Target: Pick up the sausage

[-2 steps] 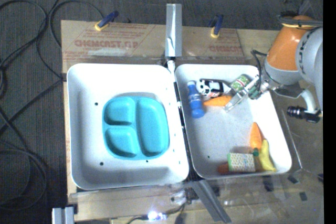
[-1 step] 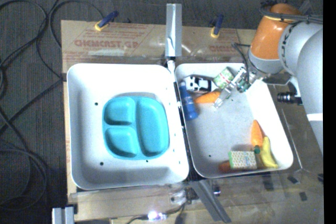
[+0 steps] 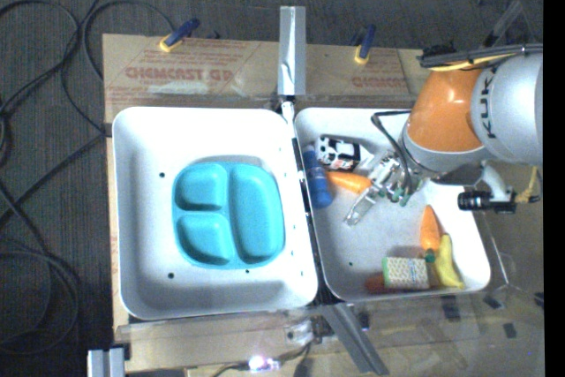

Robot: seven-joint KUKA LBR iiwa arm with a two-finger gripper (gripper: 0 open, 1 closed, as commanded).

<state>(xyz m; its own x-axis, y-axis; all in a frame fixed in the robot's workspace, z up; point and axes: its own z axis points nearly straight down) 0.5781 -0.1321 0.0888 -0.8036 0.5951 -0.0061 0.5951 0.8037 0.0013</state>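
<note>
The sausage looks like a short reddish-brown piece at the front wall of the right bin, partly tucked under a speckled block. My gripper hangs over the middle of that bin, just right of an orange carrot. It is well behind the sausage and apart from it. Nothing shows in the gripper.
A blue cylinder lies along the right bin's left wall, with a black-and-white object behind the carrot. A second carrot and a banana lie at the right front. The left bin holds a blue divided tray.
</note>
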